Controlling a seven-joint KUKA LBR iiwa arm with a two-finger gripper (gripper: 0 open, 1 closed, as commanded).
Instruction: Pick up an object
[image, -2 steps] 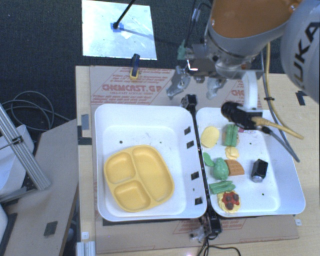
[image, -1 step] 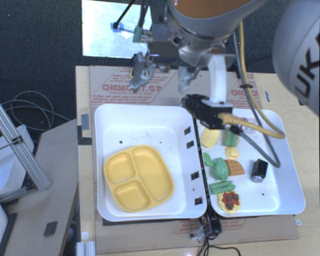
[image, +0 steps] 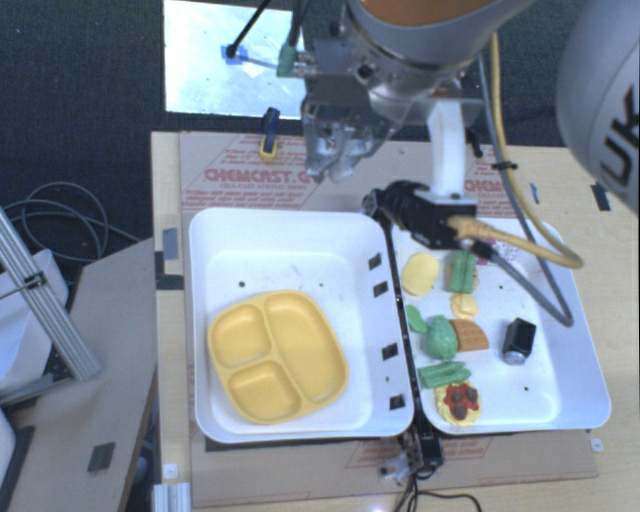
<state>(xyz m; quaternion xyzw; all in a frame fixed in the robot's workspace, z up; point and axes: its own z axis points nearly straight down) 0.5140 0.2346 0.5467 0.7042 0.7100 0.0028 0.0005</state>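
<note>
The objects I could pick all lie in the right bin (image: 585, 395), clustered along its left side. There is a pale yellow rounded piece (image: 420, 272) with a green piece (image: 462, 270) just beside it, and a small yellow bit (image: 463, 305) below them. Further down come a green leafy toy (image: 438, 336) touching an orange-brown block (image: 472, 336), then a green pod (image: 443, 374) and a yellow disc with red spots (image: 458, 402) near the front wall. A black can (image: 518, 340) sits apart from the rest, with bare bin floor around it, so I judge it the least crowded target.

The left bin (image: 300, 250) holds a yellow divided tray (image: 275, 355), a flat, wide thing that I judge a poor choice.

My gripper (image: 335, 155) hangs high over the back of the desk (image: 168, 190), beyond the far rim of the left bin and well apart from every object. I see nothing in it, and from this angle I cannot tell whether it is open or closed.

So, as I judge it, the task has hardly begun: nothing is lifted and nothing is touched. What remains is to choose an object, travel over the right bin, descend, close on it and raise it.
</note>
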